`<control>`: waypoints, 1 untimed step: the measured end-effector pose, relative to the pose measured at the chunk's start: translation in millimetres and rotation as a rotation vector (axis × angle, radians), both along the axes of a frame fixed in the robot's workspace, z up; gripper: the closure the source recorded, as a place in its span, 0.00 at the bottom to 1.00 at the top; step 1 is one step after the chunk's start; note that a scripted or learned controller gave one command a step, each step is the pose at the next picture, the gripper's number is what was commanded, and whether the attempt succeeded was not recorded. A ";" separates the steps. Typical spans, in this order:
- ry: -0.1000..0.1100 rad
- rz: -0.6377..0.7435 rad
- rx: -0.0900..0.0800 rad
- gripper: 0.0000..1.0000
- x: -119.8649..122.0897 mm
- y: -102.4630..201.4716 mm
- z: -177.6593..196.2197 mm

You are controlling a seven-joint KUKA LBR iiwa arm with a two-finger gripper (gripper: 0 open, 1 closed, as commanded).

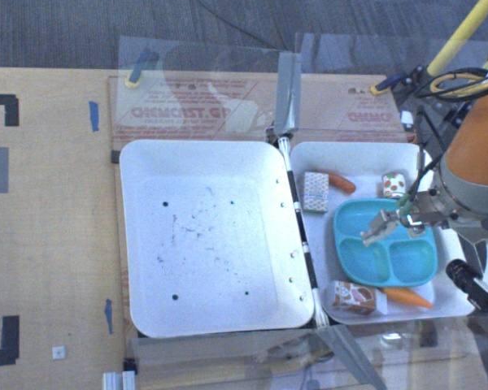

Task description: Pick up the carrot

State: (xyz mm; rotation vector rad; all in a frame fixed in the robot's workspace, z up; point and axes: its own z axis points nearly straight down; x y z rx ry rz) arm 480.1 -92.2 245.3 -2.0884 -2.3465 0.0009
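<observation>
Risks, working from the near edge of the right bin (366, 149) to the far one:

Carrot (407, 297) lies flat at about 5 o'clock in that bin, hard against the near rim of the blue plate (411, 266), with a brown snack pack (355, 296) just beside its blunt end at 9 o'clock. Tight slot: plate rim on one side, bin wall on the other. A straight-down grab could land a finger on the plate rim and tip or drag the plate, or skid the carrot along the wall.

Gripper (380, 230) hovers over the plate's upper-left compartment, at roughly 11 o'clock from that carrot. Fingers look slightly parted with nothing between them, so no hold on anything. Closing here gets plate or air.

Further back, a second orange piece (342, 184) sits at 11 o'clock in the bin, touching a small patterned box (315, 191); it reads as another carrot or a sausage, can't tell which. Ambiguous target is a real risk: program may pick the wrong one, and a grab there likely bumps the box.

A small printed can (394, 185) stands at 1 o'clock, close to the wrist path; a swing could knock it.

Left bin (203, 234) isn't involved.
</observation>
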 end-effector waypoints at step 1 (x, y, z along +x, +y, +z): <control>-0.001 -0.164 -0.001 0.00 0.3 2.4 123.2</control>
